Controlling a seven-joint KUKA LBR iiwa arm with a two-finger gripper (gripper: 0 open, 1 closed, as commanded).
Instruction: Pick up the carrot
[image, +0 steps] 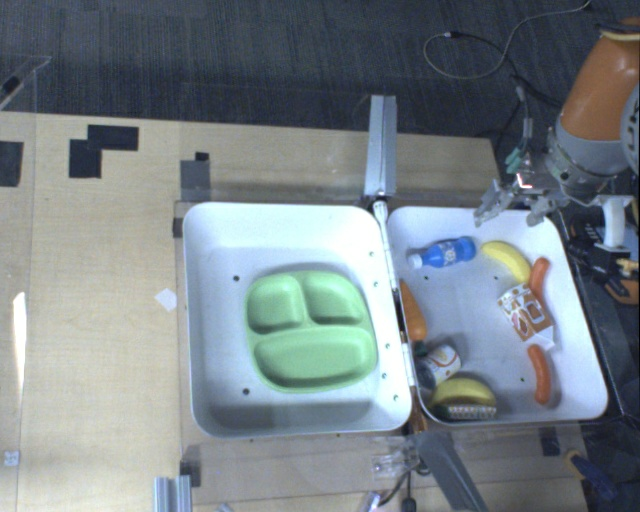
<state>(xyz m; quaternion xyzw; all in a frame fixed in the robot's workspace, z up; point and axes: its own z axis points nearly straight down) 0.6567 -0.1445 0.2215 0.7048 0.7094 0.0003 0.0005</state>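
The carrot (411, 313) is a short orange piece lying lengthwise against the left wall of the right bin (590, 385). My gripper (515, 207) hangs over that bin's far rim, well up and to the right of the carrot. Its two grey fingers are spread open and hold nothing. The blue bottle (445, 252) and the banana (508, 260) lie between the gripper and the carrot.
Two red sausages (541, 275) (543, 372), a snack packet (527, 312), a small can (440, 360) and a yellow brush-like item (462, 392) share the right bin. The can sits just below the carrot. A green divided plate (310, 328) lies in the left bin (215, 250).
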